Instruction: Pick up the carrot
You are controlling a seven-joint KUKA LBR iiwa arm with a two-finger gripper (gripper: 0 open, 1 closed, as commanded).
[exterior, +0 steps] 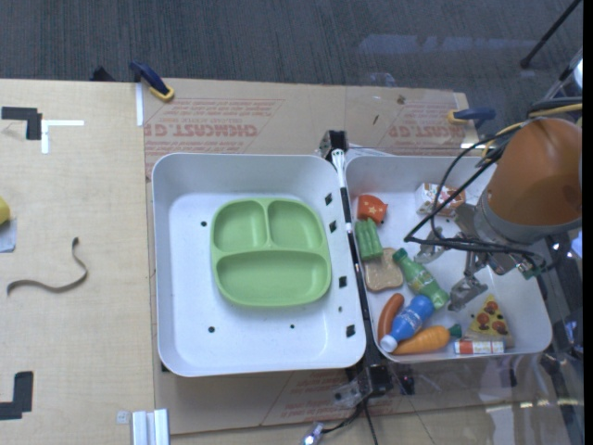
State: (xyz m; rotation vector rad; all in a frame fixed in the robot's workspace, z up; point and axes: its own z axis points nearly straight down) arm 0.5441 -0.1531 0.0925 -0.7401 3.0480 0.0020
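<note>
Before you, a pale wooden bench (pixel 74 341) runs under a sheet of printed brown cardboard (pixel 250 123), which two blue-and-yellow clamps (pixel 151 79) pin at its far edge, one near each corner. On the cardboard you see two shallow white bins side by side, touching along their inner walls: the left bin (pixel 176 341) and the right bin (pixel 528 327). To the left, on bare wood, lies a curled grey strip (pixel 56 276), with black corner marks (pixel 23 119) far and near, and a yellow object (pixel 4 213) cut off at the edge.
</note>
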